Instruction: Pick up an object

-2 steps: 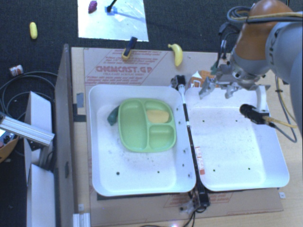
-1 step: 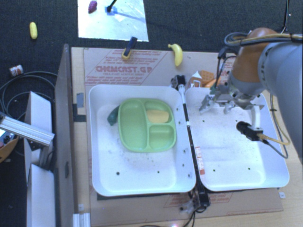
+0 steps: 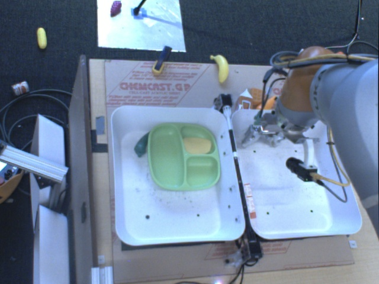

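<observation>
My gripper (image 3: 256,134) hangs low over the far left corner of the right bin (image 3: 308,218), close to the divider between the two bins. An orange object (image 3: 269,103) and a white one (image 3: 245,95) lie at that bin's far edge, partly hidden by the wrist. In the left bin (image 3: 172,218) sits a green divided plate (image 3: 177,164) with a yellow piece (image 3: 198,145) in its upper right compartment. A dark teal object (image 3: 141,144) lies against the plate's left rim.
A banana (image 3: 222,68) and a blue and yellow tool (image 3: 160,61) lie on the cardboard behind the bins. A black part with a yellow cable (image 3: 299,168) hangs off the arm over the right bin. Cables and a metal rail stand at the left.
</observation>
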You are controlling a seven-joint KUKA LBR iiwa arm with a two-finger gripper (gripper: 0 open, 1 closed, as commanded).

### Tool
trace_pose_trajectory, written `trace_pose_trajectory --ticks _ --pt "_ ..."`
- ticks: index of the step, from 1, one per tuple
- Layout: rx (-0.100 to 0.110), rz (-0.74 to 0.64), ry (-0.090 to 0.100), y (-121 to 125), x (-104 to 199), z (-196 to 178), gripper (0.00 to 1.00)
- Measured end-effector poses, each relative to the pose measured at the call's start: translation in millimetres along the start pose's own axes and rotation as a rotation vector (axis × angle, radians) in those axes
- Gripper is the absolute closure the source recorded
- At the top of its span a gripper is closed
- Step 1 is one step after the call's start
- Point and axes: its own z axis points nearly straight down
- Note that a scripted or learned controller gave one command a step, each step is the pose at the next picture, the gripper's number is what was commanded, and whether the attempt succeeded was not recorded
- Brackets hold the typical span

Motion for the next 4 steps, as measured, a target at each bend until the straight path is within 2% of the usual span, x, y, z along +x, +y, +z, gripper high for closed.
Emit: trace_pose_trajectory --ticks 1,2,3,4 --pt "-0.01 0.004 -0.002 27 -32 -61 0.0" --pt "0.002 -0.001 0.002 5 -5 0 0.0" --pt "-0.01 0.003 -0.002 27 -39 -65 0.0" --pt "0.002 -0.001 0.002 13 -11 1 0.0"
